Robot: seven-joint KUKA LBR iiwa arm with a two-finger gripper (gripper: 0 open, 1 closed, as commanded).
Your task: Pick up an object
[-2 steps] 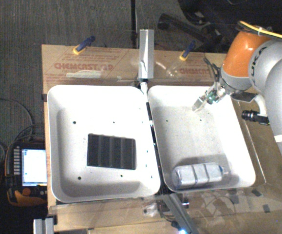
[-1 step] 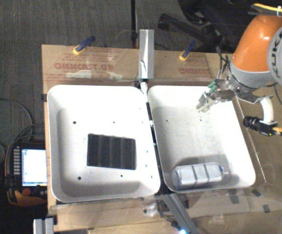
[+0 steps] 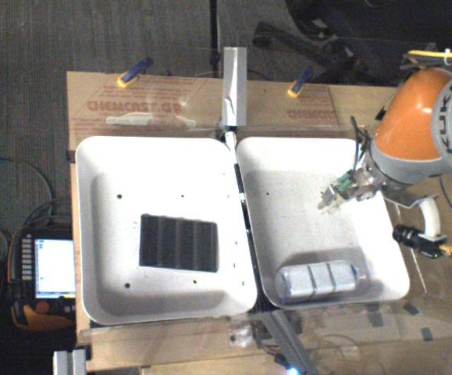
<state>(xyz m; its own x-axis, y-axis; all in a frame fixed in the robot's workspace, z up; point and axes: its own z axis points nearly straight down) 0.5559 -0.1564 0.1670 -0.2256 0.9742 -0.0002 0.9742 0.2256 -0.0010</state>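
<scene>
Nearest lies a grey pack (image 3: 319, 280), along the near wall of the right bin (image 3: 288, 170). Above that bin's far right part hang the fingers (image 3: 329, 200), small and pale at this size; I cannot tell whether they are spread or pressed together, and nothing can be made out between them. They are well apart from the pack, with bare white floor between. Behind them the arm (image 3: 417, 123) comes in from the right, its orange band uppermost.

The pack looks like three rounded lumps under a silvery wrap, with a bluish end to the right. I judge it light and somewhat soft, its skin likely slick and loose, so a grip across the narrow width at the middle lump seems best; the wall just beside it leaves little room on that side.

In the left bin (image 3: 108, 162), near the middle, a black slab (image 3: 179, 243) lies flat, ribbed in long strips. It looks stiff and low, hard to pinch from above except across an edge
</scene>
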